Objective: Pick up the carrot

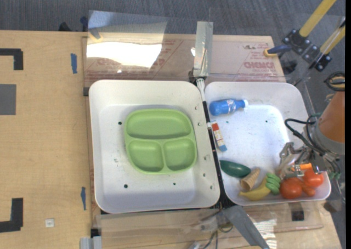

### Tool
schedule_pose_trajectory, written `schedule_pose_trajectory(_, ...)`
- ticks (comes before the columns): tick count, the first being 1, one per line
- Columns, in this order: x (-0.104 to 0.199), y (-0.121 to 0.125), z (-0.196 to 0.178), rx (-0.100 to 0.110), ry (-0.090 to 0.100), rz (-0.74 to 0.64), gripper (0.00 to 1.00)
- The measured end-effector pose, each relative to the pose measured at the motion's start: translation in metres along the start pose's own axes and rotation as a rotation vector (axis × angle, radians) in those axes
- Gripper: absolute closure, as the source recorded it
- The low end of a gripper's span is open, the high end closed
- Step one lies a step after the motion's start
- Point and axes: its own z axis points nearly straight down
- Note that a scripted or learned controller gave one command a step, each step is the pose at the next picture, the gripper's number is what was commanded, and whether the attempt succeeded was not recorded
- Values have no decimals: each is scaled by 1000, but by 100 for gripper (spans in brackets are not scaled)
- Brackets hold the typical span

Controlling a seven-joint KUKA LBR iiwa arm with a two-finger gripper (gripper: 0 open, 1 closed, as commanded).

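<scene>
The carrot (pixel 311 177) is an orange piece lying in the front right corner of the right bin (pixel 258 119), just right of a red tomato (pixel 290 188). My gripper (pixel 295 162) hangs low over that corner, directly at the carrot's upper left end and touching or almost touching it. The arm's orange band (pixel 335 119) shows at the right edge above it. Part of the carrot is hidden behind the gripper's metal parts.
In the right bin, along the front wall, lie a dark green cucumber (pixel 236 168), a yellow banana with a cone (pixel 253 185) and a small green piece (pixel 272 180). A blue bottle (pixel 226 106) and a red-white tube (pixel 218 135) lie further back. The left bin (pixel 104 149) holds a green divided plate (pixel 160 139).
</scene>
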Motion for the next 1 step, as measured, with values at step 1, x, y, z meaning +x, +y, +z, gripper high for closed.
schedule_pose_trajectory(1,-5,27,-13,-3,9,381,100)
